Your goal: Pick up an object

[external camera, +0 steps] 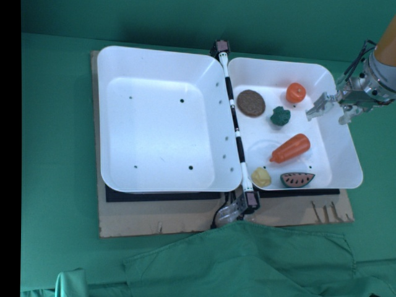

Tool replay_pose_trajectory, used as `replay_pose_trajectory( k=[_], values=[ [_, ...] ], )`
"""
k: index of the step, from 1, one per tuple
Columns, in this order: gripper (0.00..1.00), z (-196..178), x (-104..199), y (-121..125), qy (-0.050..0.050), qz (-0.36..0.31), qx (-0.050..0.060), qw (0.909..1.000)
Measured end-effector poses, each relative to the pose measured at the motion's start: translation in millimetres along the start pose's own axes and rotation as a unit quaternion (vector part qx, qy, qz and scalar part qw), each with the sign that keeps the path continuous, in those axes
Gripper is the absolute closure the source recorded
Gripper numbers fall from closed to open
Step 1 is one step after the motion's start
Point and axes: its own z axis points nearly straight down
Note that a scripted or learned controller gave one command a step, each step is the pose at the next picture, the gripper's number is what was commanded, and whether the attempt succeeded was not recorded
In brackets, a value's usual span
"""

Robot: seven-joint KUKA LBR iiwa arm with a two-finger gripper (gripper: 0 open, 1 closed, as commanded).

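the gripper hangs over the right rim of the right bin, near that bin's far right corner. its two fingers stand apart, one toward the bin and one toward the green cloth; nothing lies between them.

the right bin holds six things, all on its floor. the carrot lies near the middle; its long axis runs at a slant, thick end up and to the right, narrow end down and to the left. open white floor lies to its right, up to the bin wall. the tomato sits near the far wall, closest to the gripper. the broccoli lies between the tomato and the carrot, apart from both. the brown disc lies flat near the left wall. the yellow piece and the watermelon slice lie along the near wall, well apart, the slice's long axis parallel to that wall.

the left bin shares a hinged divider with the right bin. both bins rest on a cardboard sheet.
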Motion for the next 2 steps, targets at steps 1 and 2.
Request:
replay_pose_trajectory(
  k=[1, 2],
  values=[
    [0.00, 0, 0, 0, 0.000, 0.000, 0.000, 1.0000],
    [0.00, 61, -4, -3, 0.001, 0.001, 0.003, 1.0000]
  ],
)
